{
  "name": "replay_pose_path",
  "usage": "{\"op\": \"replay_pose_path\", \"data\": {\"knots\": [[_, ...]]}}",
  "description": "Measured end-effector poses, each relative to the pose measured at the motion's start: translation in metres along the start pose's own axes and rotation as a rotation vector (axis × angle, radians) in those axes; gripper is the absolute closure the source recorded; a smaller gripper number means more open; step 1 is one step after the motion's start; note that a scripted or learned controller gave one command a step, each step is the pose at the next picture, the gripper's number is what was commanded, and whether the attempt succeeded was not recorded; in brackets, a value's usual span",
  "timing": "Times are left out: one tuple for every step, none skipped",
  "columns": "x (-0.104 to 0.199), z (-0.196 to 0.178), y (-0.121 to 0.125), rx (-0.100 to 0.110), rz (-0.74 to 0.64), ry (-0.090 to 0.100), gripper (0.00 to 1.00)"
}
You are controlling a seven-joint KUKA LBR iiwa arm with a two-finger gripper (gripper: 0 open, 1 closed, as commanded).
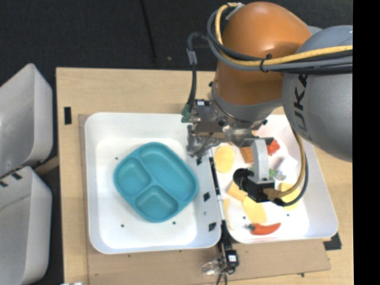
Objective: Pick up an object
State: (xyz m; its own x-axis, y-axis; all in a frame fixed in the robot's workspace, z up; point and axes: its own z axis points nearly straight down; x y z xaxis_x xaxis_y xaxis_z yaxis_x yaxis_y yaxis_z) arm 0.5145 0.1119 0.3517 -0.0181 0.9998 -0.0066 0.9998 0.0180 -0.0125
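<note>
I find the gripper [199,145] low over the divide between the two bins; whether it is open or closed, I cannot tell. The nearest candidate, a round yellow piece [224,158], lies just beside it, in the bin on the arm's side [317,212].

The divided plate [155,181] is plain turquoise. The left bin [95,159] and right bin [317,212] are white, the desk [119,79] pale wood. The right bin has yellow pieces [224,158], a red piece [265,228] and an orange-red piece [272,146]. The arm [323,88] is grey with an orange band [261,40].
</note>
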Motion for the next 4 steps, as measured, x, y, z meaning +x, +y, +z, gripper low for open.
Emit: {"op": "replay_pose_path", "data": {"knots": [[0.000, -0.009, 0.001, 0.003, -0.007, -0.002, 1.00], [-0.001, -0.016, 0.002, 0.006, -0.015, -0.006, 1.00], [-0.001, -0.025, 0.004, 0.009, -0.023, -0.008, 1.00], [0.014, 0.062, 0.021, -0.002, 0.013, 0.003, 1.00]]}}
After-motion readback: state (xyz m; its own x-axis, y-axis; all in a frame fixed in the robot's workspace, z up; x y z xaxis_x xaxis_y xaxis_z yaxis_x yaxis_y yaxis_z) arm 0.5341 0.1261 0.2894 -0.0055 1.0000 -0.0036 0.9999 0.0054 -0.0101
